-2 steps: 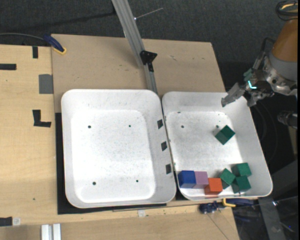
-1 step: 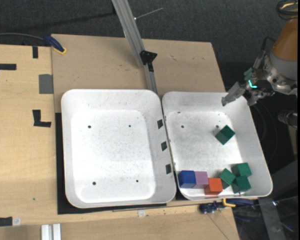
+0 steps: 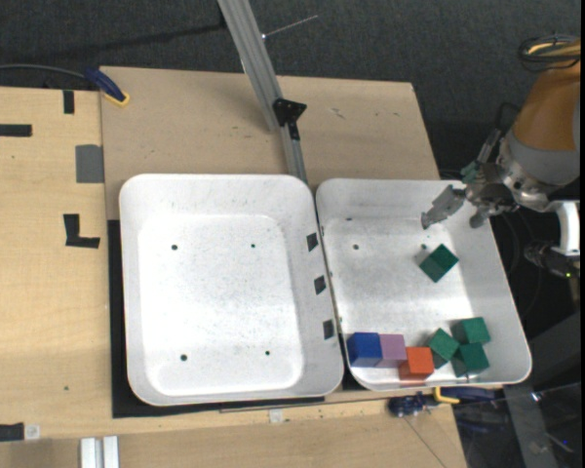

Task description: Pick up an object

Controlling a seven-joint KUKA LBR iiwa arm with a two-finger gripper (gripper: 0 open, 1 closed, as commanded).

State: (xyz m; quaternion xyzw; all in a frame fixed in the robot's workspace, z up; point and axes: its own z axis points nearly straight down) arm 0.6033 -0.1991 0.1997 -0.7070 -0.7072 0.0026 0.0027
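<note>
Over the back right of the right bin (image 3: 370, 191) hangs my gripper (image 3: 455, 216), open, its two grey fingers spread with nothing between them. Just below it, apart from the fingertips, a dark green block (image 3: 437, 261) lies tilted on the bin floor. Along the bin's front edge sit a blue block (image 3: 365, 347), a purple block (image 3: 392, 346), an orange block (image 3: 417, 362) and three more green blocks (image 3: 471, 344) clustered in the front right corner.
The left bin (image 3: 127, 203) stands beside the right one. A slanted metal pole (image 3: 258, 57) crosses the bench behind the bins, ending at a black clamp (image 3: 289, 112). The arm's orange band (image 3: 549, 115) is at the right edge.
</note>
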